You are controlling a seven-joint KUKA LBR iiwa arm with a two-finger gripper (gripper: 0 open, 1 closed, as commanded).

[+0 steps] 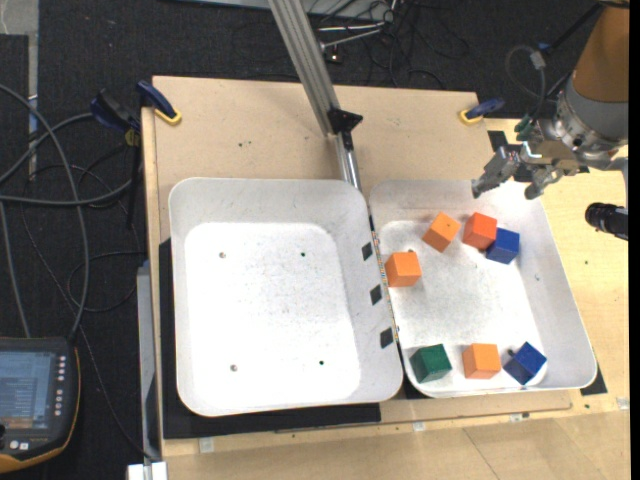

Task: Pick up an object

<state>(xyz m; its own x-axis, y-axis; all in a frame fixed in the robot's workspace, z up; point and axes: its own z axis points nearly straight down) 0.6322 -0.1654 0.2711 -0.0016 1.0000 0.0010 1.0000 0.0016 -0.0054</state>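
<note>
The right bin holds several small cubes. Near its back sit an orange cube, a red-orange cube and a blue cube touching it. Another orange cube lies by the bin's left wall. Along the front edge stand a green cube, an orange cube and a blue cube. My gripper hangs above the bin's back right corner, open, with nothing between its fingers. It is behind and slightly right of the red-orange cube.
The left bin sits beside the right one on a wooden bench. A slanted metal pole crosses the back. Clamps sit at the bench's back corners. Cables and a teach pendant lie to the left.
</note>
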